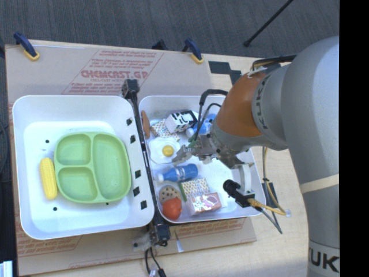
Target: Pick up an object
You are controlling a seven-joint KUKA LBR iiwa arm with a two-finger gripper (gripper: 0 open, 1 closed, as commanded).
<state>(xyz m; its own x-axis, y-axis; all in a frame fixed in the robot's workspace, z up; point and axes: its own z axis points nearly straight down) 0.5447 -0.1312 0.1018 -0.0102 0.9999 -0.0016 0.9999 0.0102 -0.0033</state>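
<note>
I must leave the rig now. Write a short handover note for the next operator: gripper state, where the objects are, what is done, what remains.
Gripper: low inside the right bin, over the fried egg toy and blue bottle. Nothing visibly held.
Right bin also has a tomato, a patterned packet and a black-and-white carton.
Left bin: green divided plate, with a corn cob beside it.
Done: arm has reached the bin.
Left: grasp and lift one object.

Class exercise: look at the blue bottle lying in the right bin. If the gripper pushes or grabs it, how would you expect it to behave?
The blue bottle lies on its side, so a sideways nudge would probably roll it. It looks like smooth plastic, so the fingers may slip unless they close across its body. It is hemmed in by the fried egg and patterned packet, which should limit rolling.
</note>
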